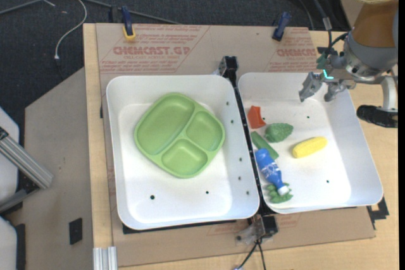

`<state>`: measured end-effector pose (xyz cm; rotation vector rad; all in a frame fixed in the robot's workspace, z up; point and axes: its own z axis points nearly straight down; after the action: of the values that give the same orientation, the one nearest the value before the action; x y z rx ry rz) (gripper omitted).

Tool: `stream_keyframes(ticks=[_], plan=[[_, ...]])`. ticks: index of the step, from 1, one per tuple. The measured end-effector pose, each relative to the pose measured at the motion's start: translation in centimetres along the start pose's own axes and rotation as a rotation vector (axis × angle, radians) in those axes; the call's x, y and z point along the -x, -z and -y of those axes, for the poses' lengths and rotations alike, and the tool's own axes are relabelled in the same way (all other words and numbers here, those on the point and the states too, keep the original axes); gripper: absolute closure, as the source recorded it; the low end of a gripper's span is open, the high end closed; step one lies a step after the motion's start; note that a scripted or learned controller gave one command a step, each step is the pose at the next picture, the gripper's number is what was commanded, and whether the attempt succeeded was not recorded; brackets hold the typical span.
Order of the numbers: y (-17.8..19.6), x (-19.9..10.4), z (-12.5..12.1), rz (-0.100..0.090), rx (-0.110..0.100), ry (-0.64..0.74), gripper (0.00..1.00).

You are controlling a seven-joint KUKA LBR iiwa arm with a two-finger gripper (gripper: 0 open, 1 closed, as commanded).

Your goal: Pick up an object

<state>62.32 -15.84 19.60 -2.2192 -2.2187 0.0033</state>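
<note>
Nothing had been picked yet, and the easiest target looked like the yellow corn-shaped toy (309, 147), lying tilted near the middle of the right bin (354, 180), apart from the rest. It looked smooth and rounded, so a pinch off its centre could probably squirt it sideways. Toward the bin's left wall things were messier: a green leafy piece (278, 131) sat just beside an orange block (255, 116), with a blue bottle (268, 169) below them running down to a small green bit (281, 195) by the near edge. Going in there risked nudging neighbours or clipping the wall. The gripper (320, 90) hung over the bin's far edge, fingers spread, with nothing between them. The left bin (126, 199) carried a green divided plate (180, 134).
</note>
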Motion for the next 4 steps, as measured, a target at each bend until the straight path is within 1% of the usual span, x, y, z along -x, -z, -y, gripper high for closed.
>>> stream_keyframes(ticks=[1,2,3,4], plan=[[0.1,0.0,-0.1,0.0,0.003,0.0,0.0],[-4.1,-0.1,-0.3,-0.001,-0.002,0.001,0.0],[-8.6,0.5,-0.2,-0.001,-0.003,0.0,0.0],[-11.3,0.5,-0.2,0.0,-0.001,0.0,0.0]])
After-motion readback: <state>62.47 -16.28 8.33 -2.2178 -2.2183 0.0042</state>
